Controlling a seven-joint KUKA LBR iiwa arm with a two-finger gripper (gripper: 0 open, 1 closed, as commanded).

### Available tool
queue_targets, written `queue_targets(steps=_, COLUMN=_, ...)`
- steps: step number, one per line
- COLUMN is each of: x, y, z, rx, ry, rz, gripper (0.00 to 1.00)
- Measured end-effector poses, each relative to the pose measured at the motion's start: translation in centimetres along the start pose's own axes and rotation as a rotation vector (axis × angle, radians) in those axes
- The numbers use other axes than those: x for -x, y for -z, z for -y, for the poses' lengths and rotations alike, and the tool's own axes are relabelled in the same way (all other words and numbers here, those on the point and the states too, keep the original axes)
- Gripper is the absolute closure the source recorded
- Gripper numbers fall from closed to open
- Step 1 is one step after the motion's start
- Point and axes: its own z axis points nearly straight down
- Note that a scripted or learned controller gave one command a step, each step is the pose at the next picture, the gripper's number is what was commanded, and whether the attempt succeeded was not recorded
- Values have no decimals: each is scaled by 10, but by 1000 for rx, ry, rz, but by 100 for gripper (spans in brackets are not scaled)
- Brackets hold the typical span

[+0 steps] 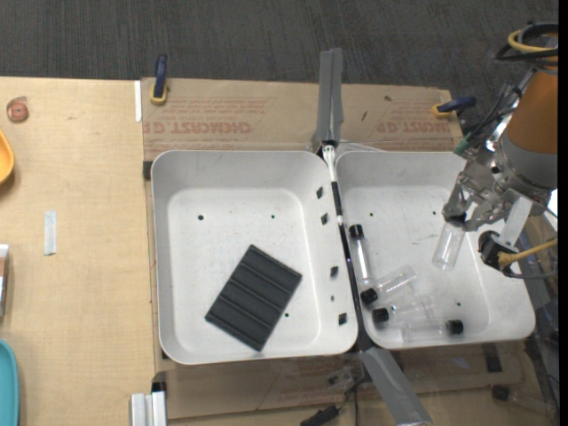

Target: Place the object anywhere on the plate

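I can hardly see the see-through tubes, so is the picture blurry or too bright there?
In the camera view, the clear plastic tubes with black caps blend into the bright right white bin, so mainly their caps stand out. The dark ribbed rectangular plate in the left white bin looks sharp. The gripper appears slightly soft.

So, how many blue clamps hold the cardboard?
2: one clamp at the far left corner of the cardboard, another clamp at its far right corner. Others may be hidden.
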Motion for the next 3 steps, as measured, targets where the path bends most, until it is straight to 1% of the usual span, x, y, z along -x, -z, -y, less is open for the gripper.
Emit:
queue_targets(steps=1, x=-72, y=112, z=16, rx=1, ry=112, rz=0, gripper=100)
queue_targets(steps=2, x=-160, y=208, z=-16, rx=2, ry=420, rz=1, gripper=100)
queue_targets(steps=3, x=-210, y=208, z=-5, rx=1, ry=110, rz=1, gripper=100)
